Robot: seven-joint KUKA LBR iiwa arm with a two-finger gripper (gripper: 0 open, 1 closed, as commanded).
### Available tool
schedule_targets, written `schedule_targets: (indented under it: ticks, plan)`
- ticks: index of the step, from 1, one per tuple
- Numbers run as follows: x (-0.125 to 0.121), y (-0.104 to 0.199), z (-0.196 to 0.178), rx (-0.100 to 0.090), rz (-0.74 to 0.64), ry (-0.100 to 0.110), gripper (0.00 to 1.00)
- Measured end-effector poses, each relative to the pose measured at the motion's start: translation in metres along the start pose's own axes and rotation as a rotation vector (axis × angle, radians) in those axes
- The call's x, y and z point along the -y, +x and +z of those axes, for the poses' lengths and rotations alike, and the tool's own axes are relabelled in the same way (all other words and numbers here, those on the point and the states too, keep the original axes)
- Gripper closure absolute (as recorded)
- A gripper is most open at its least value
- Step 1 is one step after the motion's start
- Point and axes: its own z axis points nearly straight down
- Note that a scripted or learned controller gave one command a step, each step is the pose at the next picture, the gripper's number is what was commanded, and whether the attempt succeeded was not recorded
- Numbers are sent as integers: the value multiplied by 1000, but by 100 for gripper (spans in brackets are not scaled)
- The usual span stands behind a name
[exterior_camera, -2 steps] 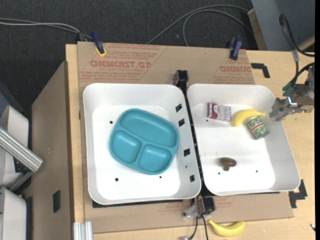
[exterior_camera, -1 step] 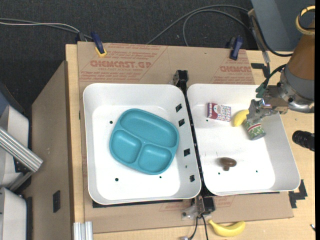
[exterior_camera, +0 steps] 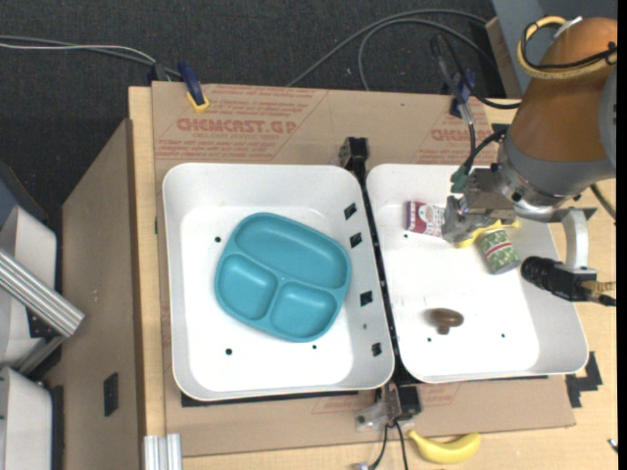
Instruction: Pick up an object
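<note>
Grey metal jaws (exterior_camera: 468, 215) low over right white bin (exterior_camera: 490, 355), open or closed impossible to tell. Small green-labelled can (exterior_camera: 497, 249) lying tilted just right of jaws, red-white carton (exterior_camera: 423, 218) just left.

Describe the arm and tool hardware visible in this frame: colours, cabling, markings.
The arm has a rounded orange band above a grey wrist section. Thin dark cables run along its near side down to the tool, a compact grey metal assembly with dark fittings. No readable markings show on either.
</note>
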Motion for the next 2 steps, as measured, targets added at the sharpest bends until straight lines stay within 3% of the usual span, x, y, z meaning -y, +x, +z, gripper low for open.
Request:
schedule_targets:
  ticks: [2]
  plan:
    - [-24, 105, 26, 1, -1, -4, 100]
